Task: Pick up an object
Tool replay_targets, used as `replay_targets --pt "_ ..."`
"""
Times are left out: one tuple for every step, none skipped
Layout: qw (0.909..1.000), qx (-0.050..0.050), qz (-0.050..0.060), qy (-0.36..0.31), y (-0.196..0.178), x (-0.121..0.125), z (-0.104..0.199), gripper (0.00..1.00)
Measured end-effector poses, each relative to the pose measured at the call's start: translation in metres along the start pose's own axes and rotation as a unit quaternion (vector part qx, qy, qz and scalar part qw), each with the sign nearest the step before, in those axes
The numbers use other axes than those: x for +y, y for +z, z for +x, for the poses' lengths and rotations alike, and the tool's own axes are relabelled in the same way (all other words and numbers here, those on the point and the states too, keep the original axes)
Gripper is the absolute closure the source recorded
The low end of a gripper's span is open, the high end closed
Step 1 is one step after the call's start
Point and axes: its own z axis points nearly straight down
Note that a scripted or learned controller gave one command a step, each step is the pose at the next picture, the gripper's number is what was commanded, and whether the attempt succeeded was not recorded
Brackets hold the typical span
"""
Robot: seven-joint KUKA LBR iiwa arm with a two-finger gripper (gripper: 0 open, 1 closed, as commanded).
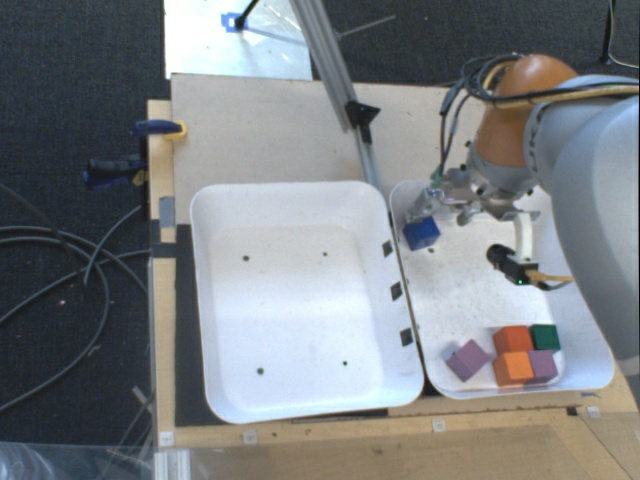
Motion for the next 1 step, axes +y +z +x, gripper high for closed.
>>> replay_targets --pt "0.9999 0.005 0.012 -0.001 -0.116 -0.0296 0.0591 0.0"
